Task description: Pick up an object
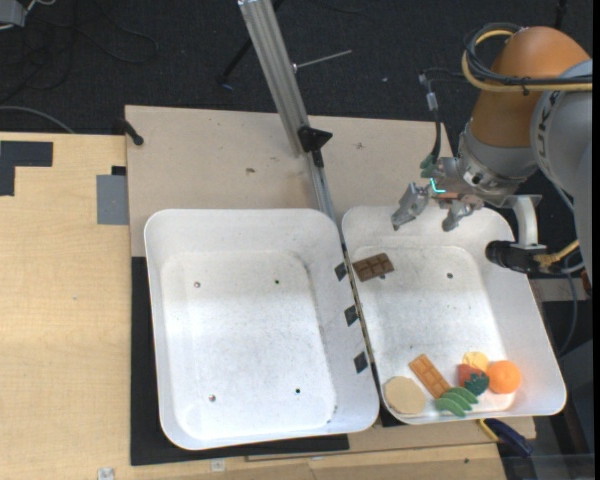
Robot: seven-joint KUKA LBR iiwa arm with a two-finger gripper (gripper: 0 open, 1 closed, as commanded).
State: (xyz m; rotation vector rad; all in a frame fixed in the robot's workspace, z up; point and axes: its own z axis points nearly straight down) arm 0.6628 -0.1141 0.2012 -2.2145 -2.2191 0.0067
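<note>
The arm (pixel 540 108) reaches in over the far edge of the right bin (pixel 520 313), its gripper (pixel 432 211) high above the rim with fingers spread and nothing between them. The left bin (pixel 170 268) offers no target. Most objects crowd the right bin's near edge: a round tan disc (pixel 407 396), an orange ball (pixel 502 376), a wafer (pixel 430 374), green (pixel 458 400), red (pixel 469 374) and yellow (pixel 475 359) bits, touching or nearly so. A descent there risks clipping the rim or pinching two things at once. The brown bar (pixel 373 266) lies alone near the far left corner with open floor beside it, though the wall between the bins could block a finger.
</note>
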